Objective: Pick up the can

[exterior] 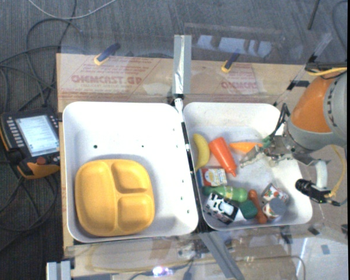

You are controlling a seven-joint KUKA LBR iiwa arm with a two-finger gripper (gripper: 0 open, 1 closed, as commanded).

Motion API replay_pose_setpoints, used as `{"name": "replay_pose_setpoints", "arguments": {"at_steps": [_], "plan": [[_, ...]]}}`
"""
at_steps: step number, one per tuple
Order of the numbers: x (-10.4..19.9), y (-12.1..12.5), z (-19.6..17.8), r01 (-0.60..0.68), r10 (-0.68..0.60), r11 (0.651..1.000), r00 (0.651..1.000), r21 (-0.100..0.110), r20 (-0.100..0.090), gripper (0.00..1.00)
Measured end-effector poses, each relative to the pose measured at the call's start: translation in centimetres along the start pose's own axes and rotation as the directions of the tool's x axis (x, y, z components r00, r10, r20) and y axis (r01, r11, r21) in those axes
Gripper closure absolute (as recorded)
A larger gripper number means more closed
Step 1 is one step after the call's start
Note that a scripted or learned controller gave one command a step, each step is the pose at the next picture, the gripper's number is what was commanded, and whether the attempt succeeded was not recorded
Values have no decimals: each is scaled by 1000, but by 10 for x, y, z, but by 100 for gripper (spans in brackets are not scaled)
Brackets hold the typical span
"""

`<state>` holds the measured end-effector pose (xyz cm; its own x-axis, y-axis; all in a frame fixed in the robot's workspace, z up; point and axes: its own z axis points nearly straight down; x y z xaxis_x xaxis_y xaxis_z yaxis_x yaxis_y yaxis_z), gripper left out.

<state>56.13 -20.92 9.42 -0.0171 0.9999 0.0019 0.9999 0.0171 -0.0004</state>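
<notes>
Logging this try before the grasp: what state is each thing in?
Can: lying tilted in the right bin, untouched.
Pincer: above the right bin, holding nothing.
Banana: lying flat.
Green bottle: on its side.
Yellow tray: right way up in the left bin.

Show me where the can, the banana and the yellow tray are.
can (274,202): camera view, on its printed side wall.
banana (202,150): camera view, on the middle of its curved body.
yellow tray (114,198): camera view, on the ridge between its compartments.
</notes>
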Motion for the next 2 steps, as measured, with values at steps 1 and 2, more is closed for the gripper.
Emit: {"name": "replay_pose_setpoints", "arguments": {"at_steps": [1, 2], "plan": [[-6, -57, -2, 50, -50, 999, 999, -13, -5, 0], [1, 1, 3, 39, -39, 999, 999, -14, 1, 0]]}}
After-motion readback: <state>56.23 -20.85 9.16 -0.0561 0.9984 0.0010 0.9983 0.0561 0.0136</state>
